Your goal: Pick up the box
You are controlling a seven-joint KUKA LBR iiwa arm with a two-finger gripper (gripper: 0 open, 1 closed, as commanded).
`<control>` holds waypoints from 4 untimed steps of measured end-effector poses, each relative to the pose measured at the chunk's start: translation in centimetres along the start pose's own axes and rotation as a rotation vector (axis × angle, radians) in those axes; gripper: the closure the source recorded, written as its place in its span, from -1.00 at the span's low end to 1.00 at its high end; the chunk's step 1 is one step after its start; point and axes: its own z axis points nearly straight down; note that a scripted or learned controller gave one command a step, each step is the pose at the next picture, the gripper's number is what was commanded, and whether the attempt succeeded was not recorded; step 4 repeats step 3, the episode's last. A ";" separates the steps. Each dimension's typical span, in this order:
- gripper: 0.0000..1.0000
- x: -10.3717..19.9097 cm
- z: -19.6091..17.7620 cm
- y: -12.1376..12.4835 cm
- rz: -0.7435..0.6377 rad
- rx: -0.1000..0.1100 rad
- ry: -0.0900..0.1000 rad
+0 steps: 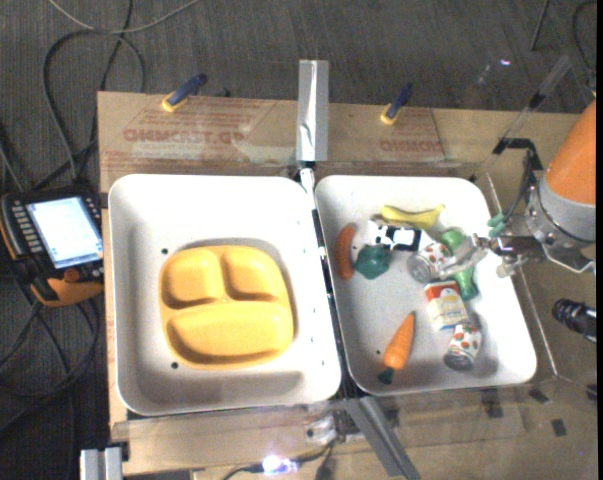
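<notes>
While the arm (573, 173) reaches in from the right, its gripper (478, 253) sits low over the right bin (501, 363), near that bin's right wall, fingertips among the clutter in the upper middle; whether the fingers are open or closed cannot be told, since metal and objects blur together there. The box (445, 306), a small white carton with a red label, lies just below the fingertips, tilted, not seen between them. Just below the box lies a can (462, 347) on its side, near the bin's lower right corner. Another can (430, 259) lies just left of the fingertips. A banana (412, 214) lies along the top, with a black-and-white toy (395, 236) right under it. A green toy (371, 260) touches a red oblong piece (345, 250) near the left wall. A carrot (398, 344) lies diagonally in the lower middle. Open floor is in the lower left and top right corners of this bin. The left bin (131, 298) holds a yellow divided tray (227, 301) in the centre, with bare margin all around it.
</notes>
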 end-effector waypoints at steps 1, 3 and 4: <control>-1.00 1.8 12.9 1.3 -0.011 -0.020 -0.007; 1.00 -0.4 12.4 -0.2 0.078 -0.042 -0.014; 1.00 -0.4 12.4 -0.2 0.078 -0.042 -0.014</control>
